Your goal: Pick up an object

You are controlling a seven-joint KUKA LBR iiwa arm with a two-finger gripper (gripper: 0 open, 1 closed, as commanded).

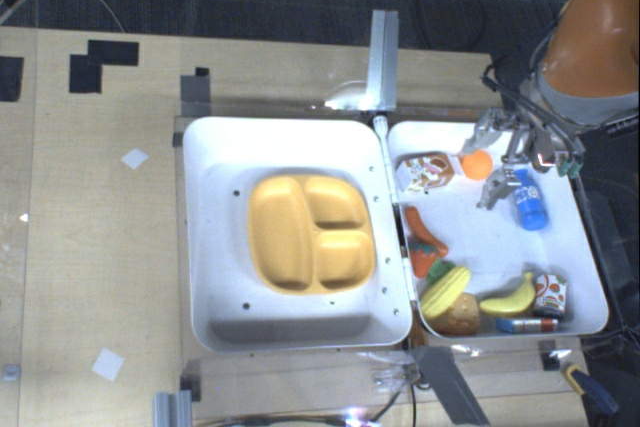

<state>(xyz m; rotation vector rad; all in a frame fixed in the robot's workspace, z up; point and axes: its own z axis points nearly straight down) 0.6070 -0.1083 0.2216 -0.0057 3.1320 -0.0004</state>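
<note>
My gripper (510, 165) hung over the upper part of the right-hand bin (590, 245), its metal fingers pointing down at the white floor; whether they stood apart or closed I could not tell from this slanted view, and nothing showed between them. Nearest to it lay two candidates: an orange ball (478, 165) just to its left, and a blue bottle (528, 205) just below and beside it. I judged the bottle the more tractable: light, stiff, probably smooth plastic and liable to slip, best taken across its narrow body near the middle. It lay on its side, its long axis running from upper left to lower right; which end bore the cap was too small to tell. The ball, having no axis, would likely roll away from a closing finger. Further down the bin lay a carrot (425, 240), a corn cob (445, 287), a potato (460, 315) touching the cob, a banana (508, 297), a small carton (549, 293) and a marker (527, 324), all crowded near the lower wall. The left-hand bin (215, 245) held a yellow divided tray (308, 233).
</note>
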